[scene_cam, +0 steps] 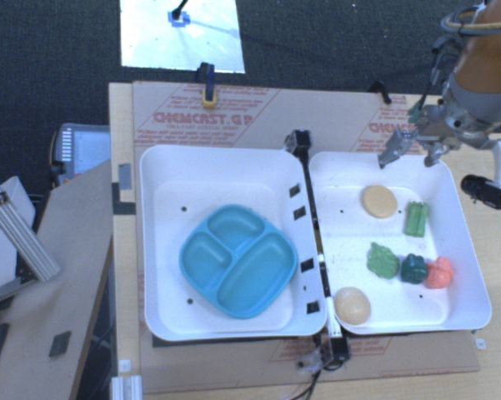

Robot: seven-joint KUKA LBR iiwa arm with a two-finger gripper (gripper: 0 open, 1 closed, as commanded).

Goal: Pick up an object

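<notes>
My gripper [413,156] hangs open above the far edge of the right bin [458,223], with nothing between its fingers. Below and left of it lies a round tan cookie-like piece [379,201]. A green ridged piece [416,218] lies to that piece's right. Nearer the front sit a light green leafy toy [383,261], a dark green pepper toy [413,268] and an orange-pink toy [438,273], side by side. A pale tan round bun [352,305] rests at the bin's front left corner.
The left bin [162,182] holds a blue divided plate [237,259]. A black divider clip strip [310,223] runs between the bins. Cardboard [233,115] lies under both bins, with a yellow clamp [208,86] at the back.
</notes>
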